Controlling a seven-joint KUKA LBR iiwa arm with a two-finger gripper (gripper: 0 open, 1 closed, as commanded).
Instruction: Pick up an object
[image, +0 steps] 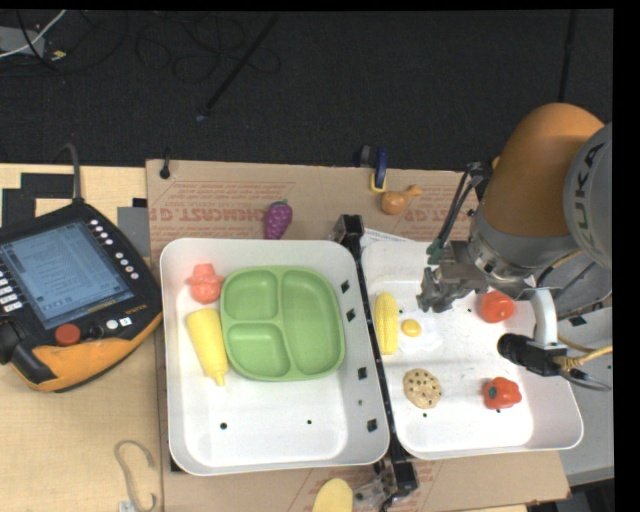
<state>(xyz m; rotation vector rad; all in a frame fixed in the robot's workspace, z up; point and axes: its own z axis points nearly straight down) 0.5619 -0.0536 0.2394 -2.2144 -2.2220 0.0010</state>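
Observation:
My gripper (434, 296) hangs over the upper left part of the right bin (560, 432), dark and seen from above. Just below and left of it lie a long yellow corn-like piece (385, 322) and a small yellow lump (411, 327). A red tomato (496, 306) sits to the gripper's right, partly under the arm. Nearer the front are a speckled cookie (422, 387) and a red pepper (502, 393). I see nothing between the fingers from this angle.
The left bin (260, 440) holds a green divided plate (282, 323), a pink toy (204, 283) and a yellow bottle (208, 343). Purple grapes (278, 218) and an orange toy (398, 200) lie behind the bins. A control pendant (70, 290) sits at the far left.

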